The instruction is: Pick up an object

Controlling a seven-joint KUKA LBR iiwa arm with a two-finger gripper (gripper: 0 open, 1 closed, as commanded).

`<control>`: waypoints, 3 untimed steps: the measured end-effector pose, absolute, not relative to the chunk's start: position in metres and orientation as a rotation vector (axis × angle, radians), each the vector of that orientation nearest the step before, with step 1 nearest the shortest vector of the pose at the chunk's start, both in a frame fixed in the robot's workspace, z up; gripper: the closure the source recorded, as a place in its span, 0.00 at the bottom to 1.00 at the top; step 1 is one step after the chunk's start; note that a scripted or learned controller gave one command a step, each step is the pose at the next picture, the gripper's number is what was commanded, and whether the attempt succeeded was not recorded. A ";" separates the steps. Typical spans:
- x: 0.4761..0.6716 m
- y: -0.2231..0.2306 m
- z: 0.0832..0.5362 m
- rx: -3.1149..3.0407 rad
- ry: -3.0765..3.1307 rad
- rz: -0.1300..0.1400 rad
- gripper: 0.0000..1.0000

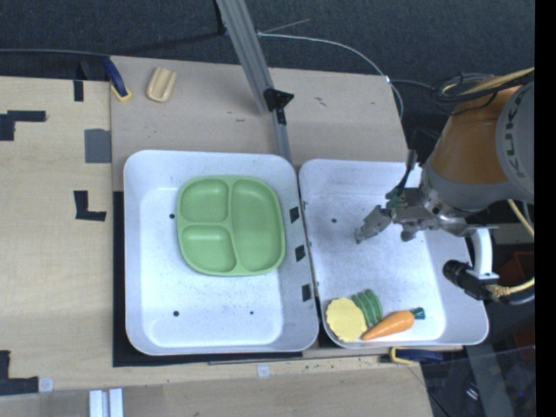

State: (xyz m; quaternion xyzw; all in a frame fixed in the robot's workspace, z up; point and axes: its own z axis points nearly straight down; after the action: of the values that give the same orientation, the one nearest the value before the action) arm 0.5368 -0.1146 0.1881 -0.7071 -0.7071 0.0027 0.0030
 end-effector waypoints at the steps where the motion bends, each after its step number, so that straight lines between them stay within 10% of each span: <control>1: 0.531 -0.112 0.124 -2.216 -2.217 0.009 0.00; 2: 0.531 -0.113 0.089 -2.220 -2.223 0.002 0.00; 3: 0.531 -0.112 0.099 -2.218 -2.222 0.002 1.00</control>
State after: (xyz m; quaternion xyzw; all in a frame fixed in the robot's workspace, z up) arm 0.5311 -0.1115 0.0991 -0.7065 -0.7078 0.0006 0.0011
